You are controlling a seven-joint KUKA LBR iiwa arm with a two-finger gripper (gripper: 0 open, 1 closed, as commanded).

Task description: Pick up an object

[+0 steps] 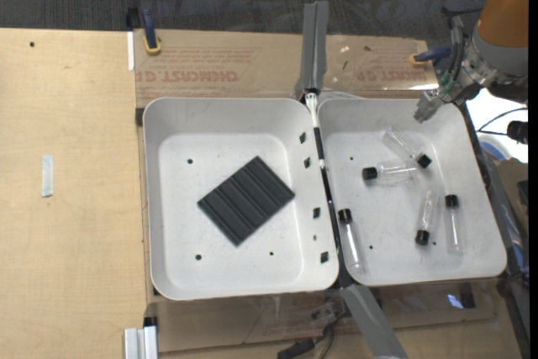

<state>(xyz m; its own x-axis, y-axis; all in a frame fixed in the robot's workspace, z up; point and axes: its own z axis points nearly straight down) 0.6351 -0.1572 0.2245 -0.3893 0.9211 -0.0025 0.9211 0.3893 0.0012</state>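
Observation:
A dark ribbed rectangular block [246, 199] lies tilted in the middle of the left bin [168, 265]. Several clear tubes with black caps lie in the right bin [483, 252]: one by the divider [348, 241], one across the middle [389, 172], one above it [407, 149], and a pair at the right [426, 219] [453, 224]. My gripper [429, 108] hangs over the right bin's far right corner, above the tubes and apart from them. Nothing shows between its tips.
A grey divider bar [314, 46] runs between the bins at the back. Cardboard [227, 67] lies behind the bins, held by clamps [150, 38]. The wooden bench [67, 181] stretches to the left, with a small grey strip [47, 176] on it.

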